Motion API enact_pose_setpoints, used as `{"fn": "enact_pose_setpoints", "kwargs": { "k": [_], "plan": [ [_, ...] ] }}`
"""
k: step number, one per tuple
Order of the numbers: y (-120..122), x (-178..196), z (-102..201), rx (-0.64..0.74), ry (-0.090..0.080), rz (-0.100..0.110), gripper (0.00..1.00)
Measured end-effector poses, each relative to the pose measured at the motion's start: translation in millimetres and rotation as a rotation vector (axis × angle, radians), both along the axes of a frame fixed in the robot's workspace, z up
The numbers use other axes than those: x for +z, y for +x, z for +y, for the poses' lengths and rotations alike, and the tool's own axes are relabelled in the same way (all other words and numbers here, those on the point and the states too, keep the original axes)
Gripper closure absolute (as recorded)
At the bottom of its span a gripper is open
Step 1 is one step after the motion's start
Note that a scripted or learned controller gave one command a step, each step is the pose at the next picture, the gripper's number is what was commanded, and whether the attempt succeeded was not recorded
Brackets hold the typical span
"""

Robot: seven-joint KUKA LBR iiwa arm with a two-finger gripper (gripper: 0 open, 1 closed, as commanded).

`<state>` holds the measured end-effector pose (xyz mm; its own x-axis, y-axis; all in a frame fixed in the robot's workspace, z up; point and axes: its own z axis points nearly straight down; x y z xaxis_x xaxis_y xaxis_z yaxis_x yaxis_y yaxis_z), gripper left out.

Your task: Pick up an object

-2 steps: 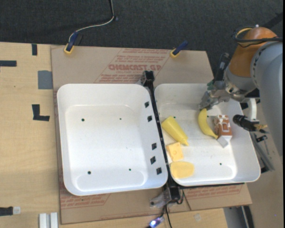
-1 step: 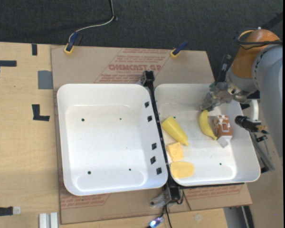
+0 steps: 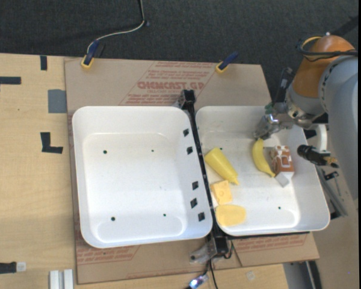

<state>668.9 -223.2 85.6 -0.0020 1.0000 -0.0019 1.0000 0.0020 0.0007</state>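
The banana (image 3: pixel 262 158) lies in the right bin (image 3: pixel 301 218), touching a small brown box (image 3: pixel 283 160). The gripper (image 3: pixel 267 125) hangs just above its top end; its state I cannot tell. A descent could nudge the banana against the box and miss.

A pale wooden surface (image 3: pixel 24 179) with black tape marks at the frame's left carries a brown printed cardboard sheet (image 3: pixel 162 83) in the middle. Two shallow white plastic bins sit side by side on the cardboard: the left bin (image 3: pixel 78 179) and the right bin (image 3: pixel 240 116), touching along their inner edges.
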Motion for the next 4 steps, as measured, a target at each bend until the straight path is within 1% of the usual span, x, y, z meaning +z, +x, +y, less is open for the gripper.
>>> {"fn": "enact_pose_setpoints", "kwargs": {
  "k": [1, 2, 3, 4],
  "plan": [
    [0, 0, 0, 0.0, -0.001, 0.0, 1.0],
    [-25, 1, 0, -0.001, 0.0, -0.003, 1.0],
    [-55, 65, 0, -0.002, 0.003, 0.003, 1.0],
    [-101, -4, 92, 0.002, 0.002, 0.003, 1.0]
  ]
}}
